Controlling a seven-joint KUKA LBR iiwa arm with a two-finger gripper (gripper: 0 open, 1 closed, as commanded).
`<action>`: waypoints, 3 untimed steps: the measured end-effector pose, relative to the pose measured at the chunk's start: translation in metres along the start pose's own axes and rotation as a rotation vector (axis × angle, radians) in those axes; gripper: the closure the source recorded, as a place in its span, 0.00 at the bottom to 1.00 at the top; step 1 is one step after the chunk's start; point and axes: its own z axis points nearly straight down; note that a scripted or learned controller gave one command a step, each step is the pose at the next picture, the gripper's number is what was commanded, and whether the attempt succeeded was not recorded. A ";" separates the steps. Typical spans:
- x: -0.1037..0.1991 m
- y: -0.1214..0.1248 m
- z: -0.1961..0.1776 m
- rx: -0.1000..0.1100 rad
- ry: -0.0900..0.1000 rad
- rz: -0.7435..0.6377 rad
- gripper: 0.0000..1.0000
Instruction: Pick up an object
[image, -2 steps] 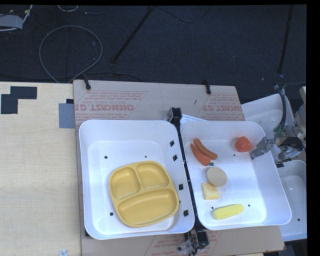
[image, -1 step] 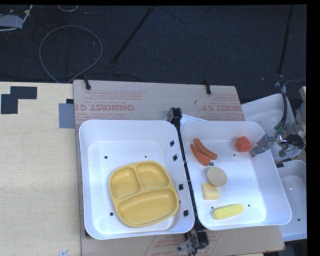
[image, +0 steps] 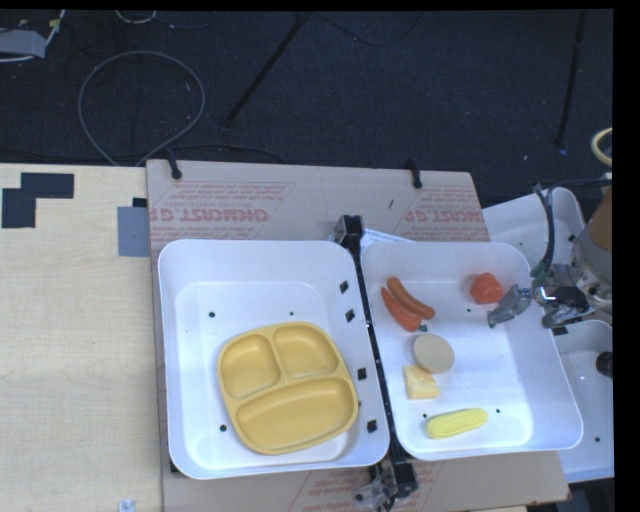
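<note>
A: Quick look, pls. Where's your end effector (image: 528, 305)?

B: At the right bin's (image: 560, 420) right wall, upper part, coming in from the right. One grey finger (image: 508, 306) sticks out over the bin floor, tilted down-left. You can't tell if it's spread or clenched; the other finger is lost in the wrist clutter. Nothing visible between the fingers.

A: What can you pick from?

B: All in the right bin. Tomato (image: 486, 288), red, upper right, just left of the finger tip and a bit above it, apart from it. Two sausages (image: 405, 302), side by side, slanted, upper left near the divider (image: 362, 330). Below them a tan disc (image: 433, 352), prob. a cookie or bun; can't say which. Cheese wedge (image: 421, 383) just below the disc, touching or nearly so. Corn (image: 456, 422) lies near the bottom wall, roughly level, centre of the bin.

A: And the left bin (image: 180, 300)?

B: Yellow tray (image: 288, 387), three compartments, sitting in the lower middle, turned a little. Nothing in its compartments.

A: Rest of the scene?

B: Both bins sit on brown cardboard (image: 260, 205) w/ printed text, over a pale wood surface (image: 70, 350) at left. Dark floor (image: 400, 80) w/ cables up top.
</note>
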 end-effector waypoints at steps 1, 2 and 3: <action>0.001 0.003 0.044 0.001 0.001 0.000 0.00; 0.001 0.006 0.107 0.001 0.001 0.001 0.00; 0.000 0.007 0.094 -0.002 -0.001 0.004 1.00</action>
